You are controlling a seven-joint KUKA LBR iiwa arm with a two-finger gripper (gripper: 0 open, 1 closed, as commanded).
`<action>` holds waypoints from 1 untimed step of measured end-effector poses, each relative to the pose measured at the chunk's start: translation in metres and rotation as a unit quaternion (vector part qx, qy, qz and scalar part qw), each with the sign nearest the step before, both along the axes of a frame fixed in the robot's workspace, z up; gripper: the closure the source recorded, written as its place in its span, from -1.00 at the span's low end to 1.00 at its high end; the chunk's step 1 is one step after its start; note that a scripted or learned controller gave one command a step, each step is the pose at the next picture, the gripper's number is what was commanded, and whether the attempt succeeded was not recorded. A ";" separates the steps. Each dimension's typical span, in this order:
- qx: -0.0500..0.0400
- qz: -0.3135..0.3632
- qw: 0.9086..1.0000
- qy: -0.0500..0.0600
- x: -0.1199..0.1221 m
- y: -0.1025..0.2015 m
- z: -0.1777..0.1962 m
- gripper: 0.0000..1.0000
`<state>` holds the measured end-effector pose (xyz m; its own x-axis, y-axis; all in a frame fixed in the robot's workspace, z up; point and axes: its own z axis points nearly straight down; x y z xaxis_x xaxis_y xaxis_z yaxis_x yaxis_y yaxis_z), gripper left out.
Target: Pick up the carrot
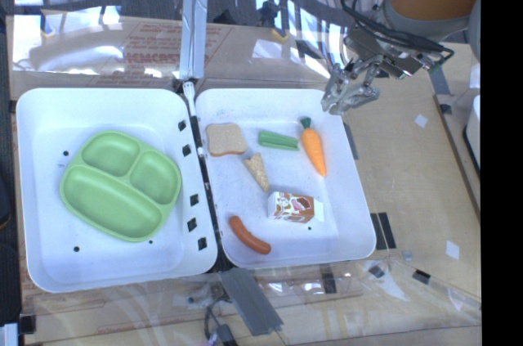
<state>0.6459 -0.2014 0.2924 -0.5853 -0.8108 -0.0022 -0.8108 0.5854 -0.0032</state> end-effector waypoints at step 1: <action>0.001 -0.048 0.999 0.005 -0.087 -0.008 -0.077 1.00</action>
<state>0.5586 -0.2091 0.2152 -0.6604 -0.7509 0.0017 -0.7509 0.6604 0.0052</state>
